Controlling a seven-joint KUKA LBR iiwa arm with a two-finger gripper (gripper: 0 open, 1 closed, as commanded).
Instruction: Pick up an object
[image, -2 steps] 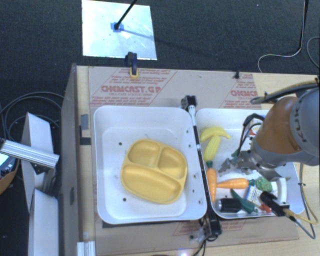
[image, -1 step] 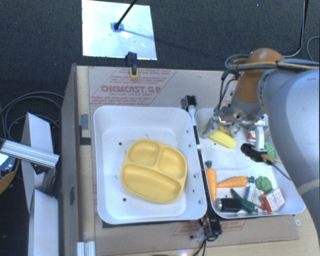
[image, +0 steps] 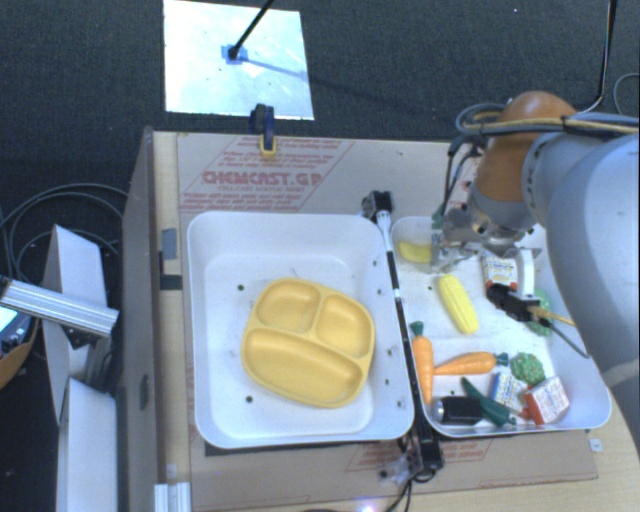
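Observation:
The right bin (image: 598, 398) holds several small things. A yellow corn cob (image: 458, 303) lies near its middle, and two carrots (image: 423, 367) (image: 466, 363) lie below it. At the bin's far left corner lies a small yellow piece (image: 414, 252). My gripper (image: 443, 250) hangs low over that far end, just right of the yellow piece and above the corn. The wrist hides what is between the fingers.
The left bin (image: 215, 300) holds a yellow divided plate (image: 308, 340). At the near end of the right bin lie a green broccoli piece (image: 527, 367), a black block (image: 460, 408), a dark green piece (image: 487, 400) and a red-and-white packet (image: 548, 400). Another packet (image: 497, 270) lies beside the gripper.

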